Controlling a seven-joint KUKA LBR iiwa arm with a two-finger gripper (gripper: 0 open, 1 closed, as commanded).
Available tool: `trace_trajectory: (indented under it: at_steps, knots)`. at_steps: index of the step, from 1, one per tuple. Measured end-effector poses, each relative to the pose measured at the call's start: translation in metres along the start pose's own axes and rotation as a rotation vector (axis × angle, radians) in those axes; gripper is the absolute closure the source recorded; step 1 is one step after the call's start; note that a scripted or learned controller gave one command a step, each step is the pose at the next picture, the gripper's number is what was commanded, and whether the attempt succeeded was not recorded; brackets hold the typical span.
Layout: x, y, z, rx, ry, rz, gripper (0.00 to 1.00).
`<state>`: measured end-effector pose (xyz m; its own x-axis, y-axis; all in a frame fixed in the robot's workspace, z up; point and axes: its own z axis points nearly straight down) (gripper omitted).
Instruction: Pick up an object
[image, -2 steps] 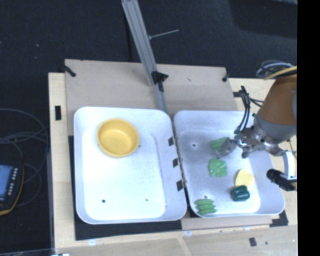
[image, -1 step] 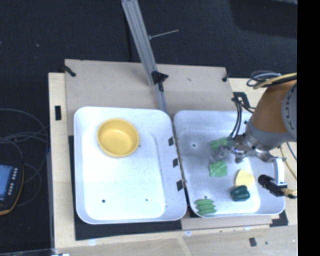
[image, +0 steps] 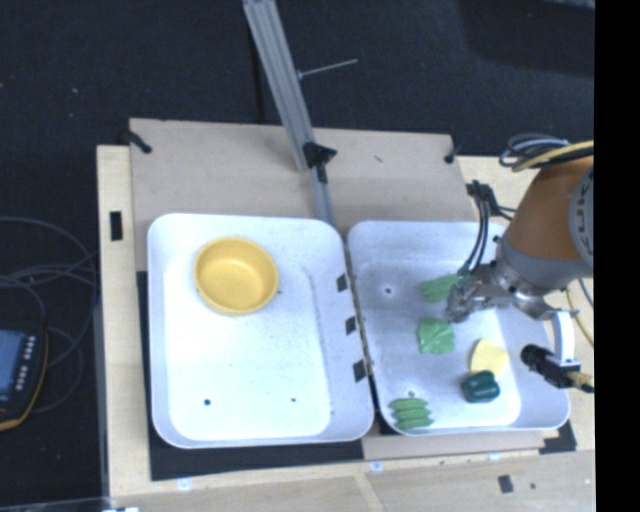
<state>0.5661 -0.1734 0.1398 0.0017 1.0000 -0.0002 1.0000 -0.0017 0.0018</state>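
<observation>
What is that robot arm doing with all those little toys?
The robot arm's gripper is down in the right bin, between two light green pieces. Nothing shows between its fingers, so it hasn't picked anything up. Nearby lie a yellow piece, a dark green block and a ridged green piece. The left bin holds a yellow bowl.

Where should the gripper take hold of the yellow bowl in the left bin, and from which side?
Probably the bowl's rim, from straight above, one finger inside the wall and one outside. It stands upright and open, too wide to span, with bare left bin floor around it. Its right edge seems easiest, being nearest the gripper over the right bin.
</observation>
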Motion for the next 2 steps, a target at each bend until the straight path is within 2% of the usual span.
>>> trace_trajectory:
  at_steps: [1, 2]
  knots:
    - [0.006, 0.004, -0.060, -0.004, -0.001, -0.002, 1.00]
    - [0.000, 0.005, -0.122, -0.005, -0.001, -0.001, 1.00]
